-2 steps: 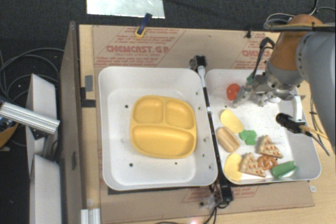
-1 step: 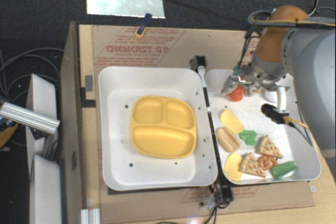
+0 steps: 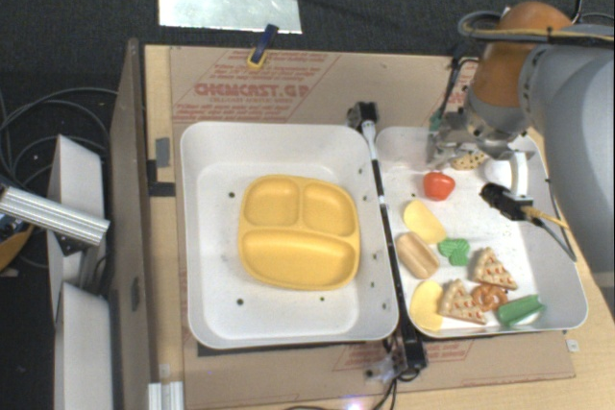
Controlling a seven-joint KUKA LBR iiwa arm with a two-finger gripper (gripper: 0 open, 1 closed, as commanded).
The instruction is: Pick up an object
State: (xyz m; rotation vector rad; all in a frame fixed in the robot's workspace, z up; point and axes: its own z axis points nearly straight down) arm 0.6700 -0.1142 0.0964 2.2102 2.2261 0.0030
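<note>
My gripper (image 3: 453,151) reaches down into the back of the right bin (image 3: 567,288), just above a red tomato (image 3: 439,184). A tan cracker (image 3: 469,159) lies right beside the gripper tip. Toward the front lie a pale yellow piece (image 3: 423,220), a hot dog bun (image 3: 416,255), a green leafy piece (image 3: 455,252), two pizza slices (image 3: 493,270) (image 3: 465,301), a yellow disc (image 3: 425,301) and a green pepper (image 3: 520,309). Nothing shows between the gripper's tips.
The left bin (image 3: 216,302) holds a yellow divided plate (image 3: 298,231). A black divider rail (image 3: 382,206) runs between the bins. The grey arm (image 3: 567,110) covers the right bin's back right corner. Cardboard (image 3: 259,86) lies behind the bins.
</note>
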